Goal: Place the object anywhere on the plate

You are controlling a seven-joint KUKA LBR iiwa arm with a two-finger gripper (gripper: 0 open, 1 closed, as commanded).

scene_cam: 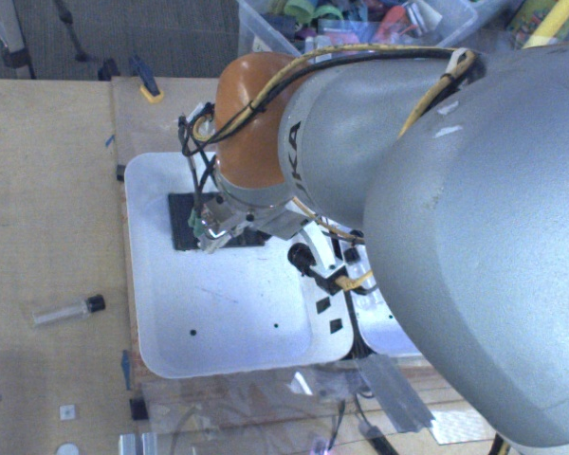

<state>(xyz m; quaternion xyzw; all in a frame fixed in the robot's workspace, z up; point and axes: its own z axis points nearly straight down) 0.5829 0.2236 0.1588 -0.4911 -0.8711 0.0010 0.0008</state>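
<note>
Here the big grey arm [455,216] with its orange band [251,121] reaches in from the right and covers much of the two shallow white bins. The hand [211,230] hangs low over the upper left part of the left white bin [218,330]. Whether it is clenched, released or grasping something cannot be told, since the wrist hides that part.

A flat black rectangular thing [183,221], which may be the plate or the object, lies on the bin floor right under and beside the hand. Its visible part sticks out to the hand's left, with the long side running roughly up and down the view, slightly tilted. The rest is covered by the wrist, so its full shape and heading are not clear.

A few small dark specks [192,331] dot the bin floor lower down, well apart from the hand.

On the tan tabletop [47,178] left of the bin lies a small clear tube with a black cap [68,310], nearly level, cap to the right. A clear tub of coloured toys [360,8] stands beyond the bins.
</note>
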